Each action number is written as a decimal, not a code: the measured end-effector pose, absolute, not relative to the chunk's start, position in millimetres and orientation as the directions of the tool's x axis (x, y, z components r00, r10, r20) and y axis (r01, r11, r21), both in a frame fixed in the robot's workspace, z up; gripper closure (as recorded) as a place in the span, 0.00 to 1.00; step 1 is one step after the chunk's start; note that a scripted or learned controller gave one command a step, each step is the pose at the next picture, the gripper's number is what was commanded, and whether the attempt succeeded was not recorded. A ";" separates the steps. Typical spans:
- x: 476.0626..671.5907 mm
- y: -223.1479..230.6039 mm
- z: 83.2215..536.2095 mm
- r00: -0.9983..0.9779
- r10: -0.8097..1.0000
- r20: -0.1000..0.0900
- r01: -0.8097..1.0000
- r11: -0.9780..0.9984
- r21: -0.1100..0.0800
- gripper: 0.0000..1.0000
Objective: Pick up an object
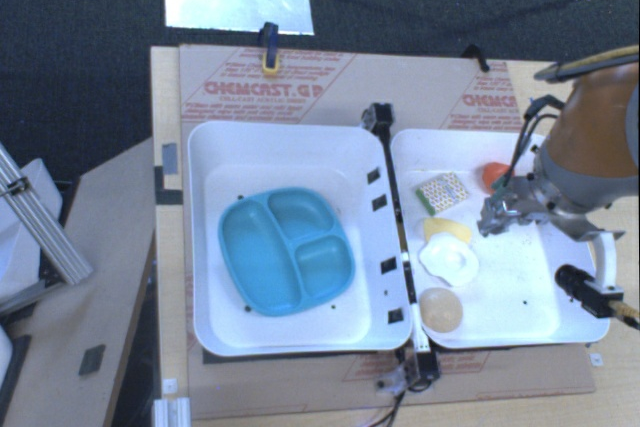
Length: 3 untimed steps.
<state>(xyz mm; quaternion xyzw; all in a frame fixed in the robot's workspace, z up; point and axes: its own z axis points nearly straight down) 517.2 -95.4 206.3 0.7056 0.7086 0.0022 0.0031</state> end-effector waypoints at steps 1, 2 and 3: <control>542.5 -50.9 211.7 -0.009 1.000 0.001 1.000 0.009 0.004 1.00; 552.8 -4.2 206.4 -0.009 1.000 0.001 1.000 0.009 0.003 1.00; 559.4 42.0 211.5 -0.009 1.000 0.002 1.000 0.009 0.002 1.00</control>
